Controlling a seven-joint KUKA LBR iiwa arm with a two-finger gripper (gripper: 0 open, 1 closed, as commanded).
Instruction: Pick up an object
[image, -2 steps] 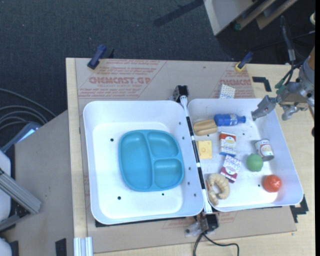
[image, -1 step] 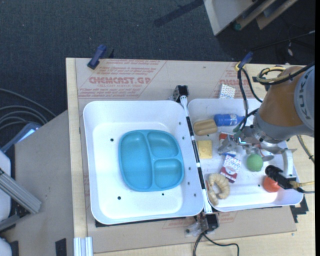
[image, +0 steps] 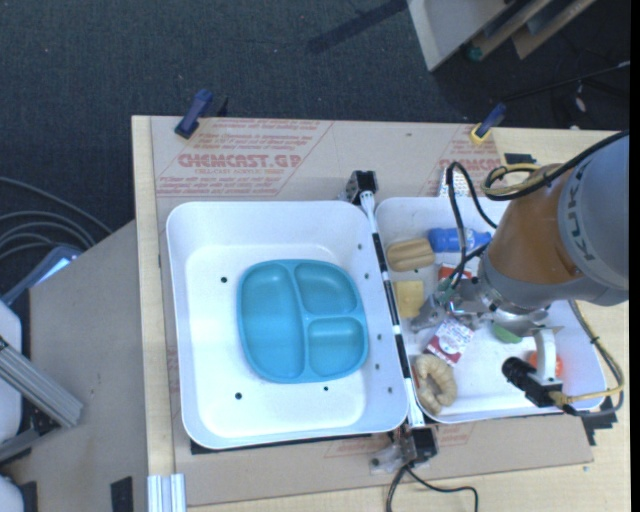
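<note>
Desk (image: 260, 160): pale brown board printed with red "CHEMCAST" lettering along its 12 o'clock side. A blue clamp (image: 195, 113) grips its 11 o'clock corner; a blue-and-yellow clamp (image: 488, 122) sits on the 1 o'clock edge.

Left bin (image: 200, 250): shallow, white, rounded corners, holding a turquoise divided tray (image: 302, 320) of three compartments, lying flat near the bin's centre.

Right bin (image: 590, 385): white, touching the left bin along a shared black clip rail (image: 385, 300). Contents, from 12 o'clock downward: a blue item (image: 447, 239), a tan bread-like roll (image: 410, 253), a pale yellow block (image: 409, 297), a red-and-white packet (image: 448, 341), a beige knobbly pastry-like piece (image: 436, 381) at the 6 o'clock end, and an orange-and-white item (image: 546, 356) toward 3 o'clock.

Arm (image: 560, 240): grey with an orange band, reaching in from 3 o'clock, black cables looped above it. The jaws (image: 455, 310) hang low over the right bin's middle, just above the packet; their opening is hidden by the wrist, so I cannot tell how wide they stand or whether anything is held.

Room: dark carpeted floor (image: 120, 60) around the desk, grey cables (image: 40, 230) at 9 o'clock, an aluminium rail (image: 40, 385) at 8 o'clock, a light wooden furniture piece (image: 500, 25) at 1 o'clock
</note>
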